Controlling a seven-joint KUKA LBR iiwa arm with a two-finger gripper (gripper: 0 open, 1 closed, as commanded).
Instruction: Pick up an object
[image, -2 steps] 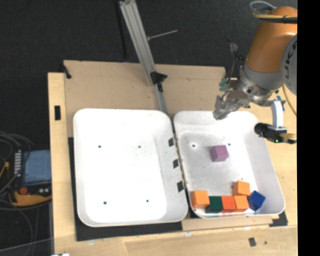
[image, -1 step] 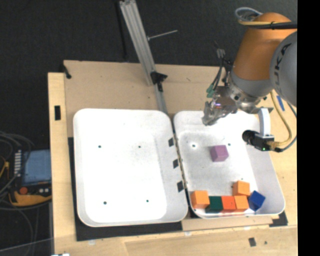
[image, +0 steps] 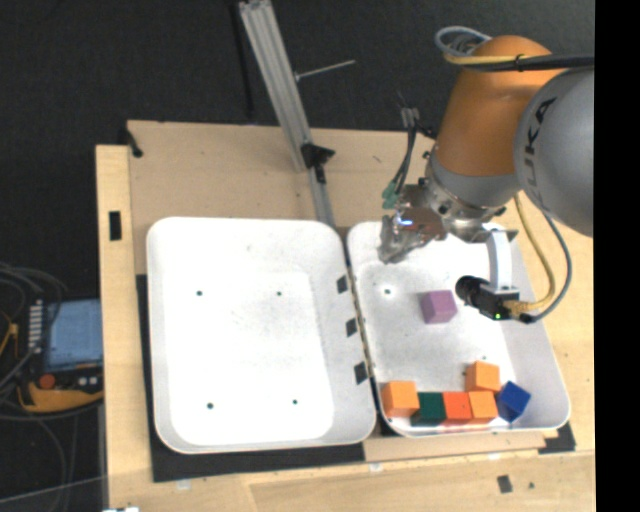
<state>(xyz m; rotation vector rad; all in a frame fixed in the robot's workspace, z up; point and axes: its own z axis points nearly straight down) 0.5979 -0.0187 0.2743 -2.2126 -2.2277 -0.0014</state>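
Observation:
My gripper (image: 398, 243) hangs over the far left corner of the right bin (image: 535, 340), under the orange wrist band. A purple cube (image: 437, 306) lies in the middle of that bin, below and to the right of the gripper and apart from it. Along the near wall sits a row of blocks: an orange one (image: 401, 396), a dark green one (image: 431, 407), several more orange ones (image: 470, 405) and a blue one (image: 513, 399). Nothing shows between the fingers.
The left bin (image: 245, 330) lies beside the right one, joined by black clips at the shared edge. A slanted metal post (image: 285, 100) rises behind the bins. A black cable fitting (image: 485, 294) hangs from the wrist over the right bin.

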